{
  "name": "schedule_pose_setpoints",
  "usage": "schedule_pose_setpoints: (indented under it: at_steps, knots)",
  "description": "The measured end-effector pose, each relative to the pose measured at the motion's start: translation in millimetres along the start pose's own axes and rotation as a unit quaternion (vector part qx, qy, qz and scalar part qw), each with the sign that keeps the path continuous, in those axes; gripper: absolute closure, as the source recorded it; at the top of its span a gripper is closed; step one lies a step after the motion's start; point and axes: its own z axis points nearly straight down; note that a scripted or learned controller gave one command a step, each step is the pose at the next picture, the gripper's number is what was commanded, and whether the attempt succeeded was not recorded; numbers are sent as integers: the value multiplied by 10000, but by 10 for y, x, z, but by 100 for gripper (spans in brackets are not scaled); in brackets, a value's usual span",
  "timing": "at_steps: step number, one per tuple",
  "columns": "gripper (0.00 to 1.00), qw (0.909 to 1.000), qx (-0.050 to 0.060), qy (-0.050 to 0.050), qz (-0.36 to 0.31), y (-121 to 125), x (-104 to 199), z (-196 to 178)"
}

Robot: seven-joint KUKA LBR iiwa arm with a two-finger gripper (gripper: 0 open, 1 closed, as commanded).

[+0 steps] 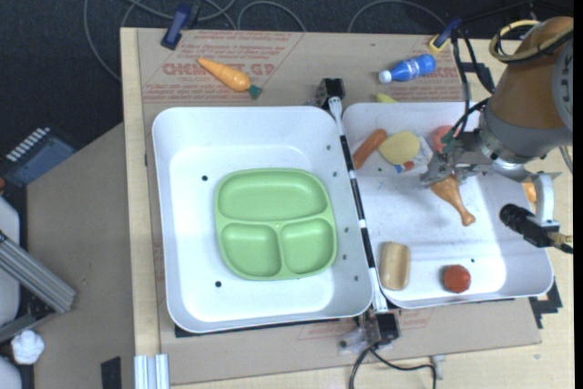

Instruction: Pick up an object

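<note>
Seen from above, two shallow white bins sit side by side on a bench. Nearest, at five o'clock in the right bin (524, 273), lie a small bread roll (394, 265) and a red tomato (456, 279). The left bin (182, 196) holds a green divided plate (275, 223) at its centre. At three o'clock, the gripper (446, 170) reaches into the right bin and rests at the thick end of a toy drumstick (455, 196); whether it grasps the drumstick cannot be told. Just beyond, toward one o'clock, lie a yellow lump (399, 148) and a sausage (369, 147). Farthest, on the bench behind the bins, lie a carrot (225, 75) at eleven o'clock and a blue bottle (408, 69) at one o'clock.
</note>
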Motion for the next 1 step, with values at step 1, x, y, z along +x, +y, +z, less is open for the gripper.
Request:
schedule_pose_setpoints:
  at_steps: [1]
  knots:
    - [100,10000,1,0,4,60,747,-421]
